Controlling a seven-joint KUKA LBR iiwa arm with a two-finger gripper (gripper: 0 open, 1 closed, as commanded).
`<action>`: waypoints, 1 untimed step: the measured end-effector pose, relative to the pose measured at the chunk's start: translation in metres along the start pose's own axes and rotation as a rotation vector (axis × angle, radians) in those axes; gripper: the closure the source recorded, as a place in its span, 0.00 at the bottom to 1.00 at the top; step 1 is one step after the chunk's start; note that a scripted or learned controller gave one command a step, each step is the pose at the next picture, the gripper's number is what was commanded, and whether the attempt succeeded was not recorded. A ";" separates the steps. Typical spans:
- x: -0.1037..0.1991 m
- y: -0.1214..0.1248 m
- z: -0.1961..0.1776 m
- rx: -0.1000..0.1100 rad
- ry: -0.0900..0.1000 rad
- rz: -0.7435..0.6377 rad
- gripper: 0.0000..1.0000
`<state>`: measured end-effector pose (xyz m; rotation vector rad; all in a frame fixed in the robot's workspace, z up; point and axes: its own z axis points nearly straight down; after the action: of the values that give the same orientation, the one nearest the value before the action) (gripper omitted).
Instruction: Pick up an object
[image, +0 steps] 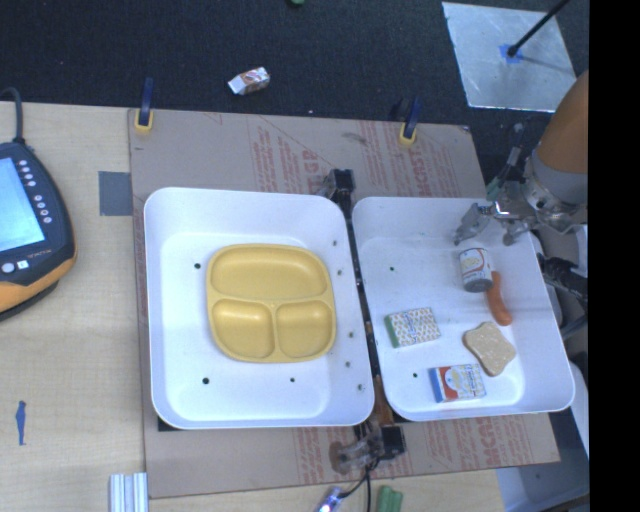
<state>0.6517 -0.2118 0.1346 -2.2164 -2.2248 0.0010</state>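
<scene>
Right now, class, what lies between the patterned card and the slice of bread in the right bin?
Only bare white bin floor, between the card and the bread.

left white plastic bin: yellow three-compartment plastic tray | right white plastic bin: small metal can, orange carrot-shaped toy beside it, tan bread-slice toy, green patterned box, blue-and-white box in front

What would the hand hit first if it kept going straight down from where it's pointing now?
Probably the small cylindrical can, lying just below the hand in the right white bin. Depth is unclear, so it might meet bare bin floor beside it.
</scene>
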 end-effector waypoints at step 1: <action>0.006 -0.056 0.016 0.002 -0.001 -0.001 0.00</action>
<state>0.5957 -0.2064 0.1190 -2.2148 -2.2249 0.0046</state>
